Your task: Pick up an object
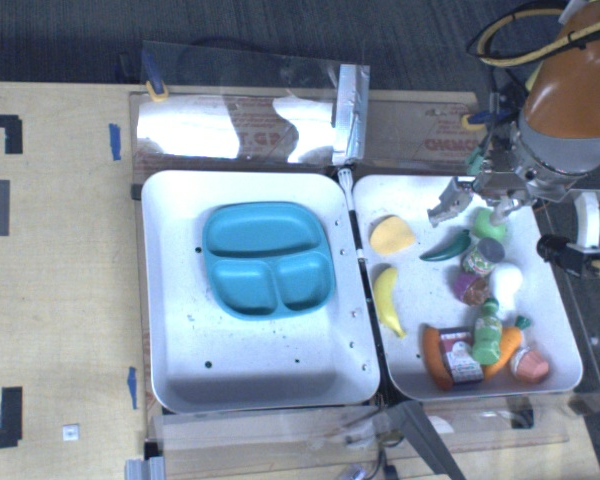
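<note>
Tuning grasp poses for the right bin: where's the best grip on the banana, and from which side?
Grip the banana at its middle, coming straight down from above. It lies flat, long axis running near-far beside the left wall of the right bin, so close across its narrow width. The bin's left wall crowds one side; the right side looks free.

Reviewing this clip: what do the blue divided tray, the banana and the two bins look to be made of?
Blue divided tray: likely molded plastic, with a smooth, even colour and soft sheen. Banana: probably a plastic toy, uniformly yellow and slightly glossy. Left bin and right bin: white, seemingly hard plastic, with rounded molded rims and dark speckles; painted metal can't be ruled out.
</note>
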`<state>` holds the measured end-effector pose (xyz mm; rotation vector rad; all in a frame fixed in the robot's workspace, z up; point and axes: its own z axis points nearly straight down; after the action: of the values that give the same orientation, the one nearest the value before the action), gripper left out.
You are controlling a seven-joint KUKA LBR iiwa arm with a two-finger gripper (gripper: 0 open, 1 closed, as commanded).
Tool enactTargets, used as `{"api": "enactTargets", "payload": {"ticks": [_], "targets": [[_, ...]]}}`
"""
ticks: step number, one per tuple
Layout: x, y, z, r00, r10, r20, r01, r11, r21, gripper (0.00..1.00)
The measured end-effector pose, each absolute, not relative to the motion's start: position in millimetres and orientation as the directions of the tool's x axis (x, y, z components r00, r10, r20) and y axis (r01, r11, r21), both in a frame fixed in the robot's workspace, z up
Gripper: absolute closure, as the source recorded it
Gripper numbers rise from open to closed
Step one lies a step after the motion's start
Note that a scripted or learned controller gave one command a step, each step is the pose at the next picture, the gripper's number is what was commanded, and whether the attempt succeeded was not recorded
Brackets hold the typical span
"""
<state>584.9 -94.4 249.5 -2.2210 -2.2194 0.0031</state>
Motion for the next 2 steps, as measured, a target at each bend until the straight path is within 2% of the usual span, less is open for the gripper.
{"api": "enactTargets", "payload": {"ticks": [1, 2], "targets": [[595.4, -169.9, 192.1, -0.026, 1.000, -0.001, 1.000, 0.026, -0.007, 0.00], [644.2, -164.9, 110.5, -0.069, 0.998, -0.001, 0.998, 0.069, 0.002, 0.00]]}}
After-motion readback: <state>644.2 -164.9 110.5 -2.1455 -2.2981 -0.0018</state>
